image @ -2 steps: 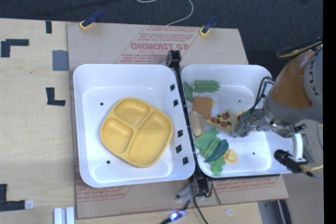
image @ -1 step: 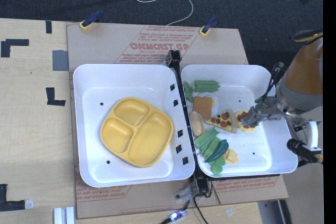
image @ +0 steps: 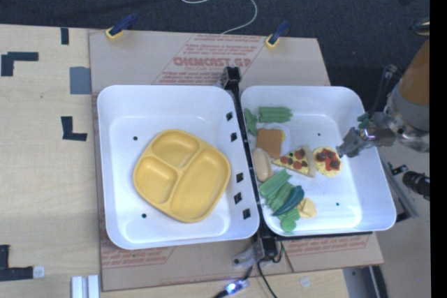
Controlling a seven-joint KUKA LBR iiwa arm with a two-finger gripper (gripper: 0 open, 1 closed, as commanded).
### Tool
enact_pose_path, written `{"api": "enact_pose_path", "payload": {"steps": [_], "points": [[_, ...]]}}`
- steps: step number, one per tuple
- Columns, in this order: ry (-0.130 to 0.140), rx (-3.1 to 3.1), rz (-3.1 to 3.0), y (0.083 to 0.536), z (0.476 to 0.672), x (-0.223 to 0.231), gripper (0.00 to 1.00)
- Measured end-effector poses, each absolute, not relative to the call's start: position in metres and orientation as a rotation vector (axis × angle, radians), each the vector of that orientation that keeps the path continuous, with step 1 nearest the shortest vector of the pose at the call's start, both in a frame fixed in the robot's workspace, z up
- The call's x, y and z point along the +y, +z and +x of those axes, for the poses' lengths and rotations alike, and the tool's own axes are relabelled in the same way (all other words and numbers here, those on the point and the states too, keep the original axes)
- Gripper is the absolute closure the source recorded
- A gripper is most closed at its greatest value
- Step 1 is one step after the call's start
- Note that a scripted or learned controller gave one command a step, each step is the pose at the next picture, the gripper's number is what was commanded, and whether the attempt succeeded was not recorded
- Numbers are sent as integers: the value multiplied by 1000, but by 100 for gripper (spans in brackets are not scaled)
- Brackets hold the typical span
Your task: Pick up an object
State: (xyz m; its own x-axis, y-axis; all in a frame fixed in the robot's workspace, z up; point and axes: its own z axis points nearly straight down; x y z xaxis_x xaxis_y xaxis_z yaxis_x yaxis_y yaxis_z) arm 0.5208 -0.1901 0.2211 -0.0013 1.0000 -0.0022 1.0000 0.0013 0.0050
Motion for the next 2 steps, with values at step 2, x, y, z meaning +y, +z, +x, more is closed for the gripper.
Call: {"api": "enact_pose_path", "payload": {"steps": [2], "points": [[3, 2228, 2213, 233, 567, -153, 100]]}}
